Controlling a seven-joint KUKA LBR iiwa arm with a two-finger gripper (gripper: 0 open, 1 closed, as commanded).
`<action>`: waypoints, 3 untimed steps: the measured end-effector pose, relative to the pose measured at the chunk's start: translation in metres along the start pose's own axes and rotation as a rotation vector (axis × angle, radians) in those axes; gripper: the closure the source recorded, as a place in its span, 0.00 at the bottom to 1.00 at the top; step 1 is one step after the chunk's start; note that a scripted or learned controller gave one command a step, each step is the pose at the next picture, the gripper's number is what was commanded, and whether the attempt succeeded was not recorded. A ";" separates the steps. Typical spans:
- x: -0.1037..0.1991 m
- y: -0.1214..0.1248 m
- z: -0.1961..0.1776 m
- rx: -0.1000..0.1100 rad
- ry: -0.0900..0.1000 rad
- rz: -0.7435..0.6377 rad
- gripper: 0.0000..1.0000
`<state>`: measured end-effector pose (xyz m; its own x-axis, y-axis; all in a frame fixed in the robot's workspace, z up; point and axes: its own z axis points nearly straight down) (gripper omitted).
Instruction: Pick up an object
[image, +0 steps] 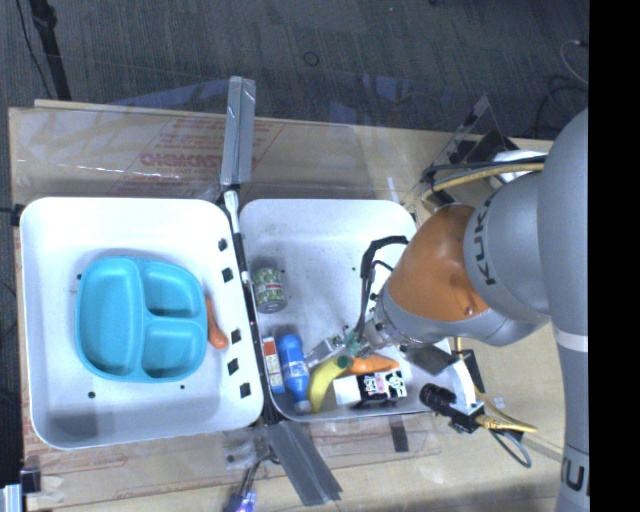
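The gripper (352, 345) is lowered into the near part of the right bin (320, 215), below the orange band (440, 270) and the grey arm (545, 240) that reaches in from the right. How its jaws stand cannot be told, since the wrist hides most of them, and nothing is clearly seen in its grasp. Just beside its tip a cluster of objects is gathered along the near wall of that bin: a yellow banana (322, 381), a blue bottle (292, 364) to the left of the banana, an orange carrot-like piece (374, 364) and a white-and-black box (378, 387) to the right. A small round can (268, 287) is set farther back in the same bin, apart from the cluster. In the left bin (60, 400) a blue divided tray (142, 318) is laid flat, and a thin orange item (215, 325) is seen against its right edge. A black cable (378, 250) is looped beside the wrist
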<state>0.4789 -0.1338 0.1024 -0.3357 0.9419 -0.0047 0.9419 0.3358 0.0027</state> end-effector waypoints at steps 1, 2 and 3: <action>-0.034 -0.014 0.011 0.003 0.004 0.401 0.00; -0.021 0.099 0.012 0.009 0.007 0.537 0.00; -0.038 0.001 -0.006 0.007 0.007 0.513 0.00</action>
<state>0.4924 -0.1693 0.1087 0.1699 0.9855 0.0022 0.9855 -0.1699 -0.0041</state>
